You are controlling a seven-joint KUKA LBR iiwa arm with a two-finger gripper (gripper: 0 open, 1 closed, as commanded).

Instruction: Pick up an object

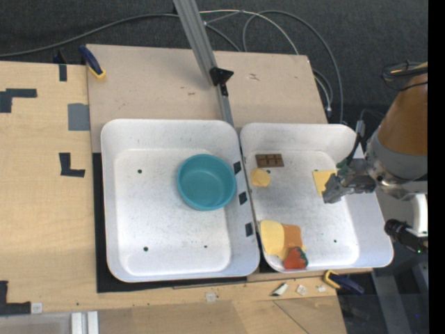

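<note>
My gripper (333, 190) hangs low over the right side of the right bin (361, 235), with the orange-banded arm (407, 127) behind it at the right edge. A flat yellow piece (320, 180) lies right beside the gripper, on its left; whether they touch is unclear. A brown chocolate-like block (269, 161) and a small yellow lump (260, 178) sit at the bin's upper left. Near the front wall lie a yellow wedge (272, 237), an orange piece (293, 236) and a red item (296, 258).
The left bin (125, 207) holds a blue bowl (206, 181), upright near its right wall. A grey pole (199, 37) slants over the bench behind the bins. Cables (292, 26) trail at the back. Small clips lie on the front edge (300, 289).
</note>
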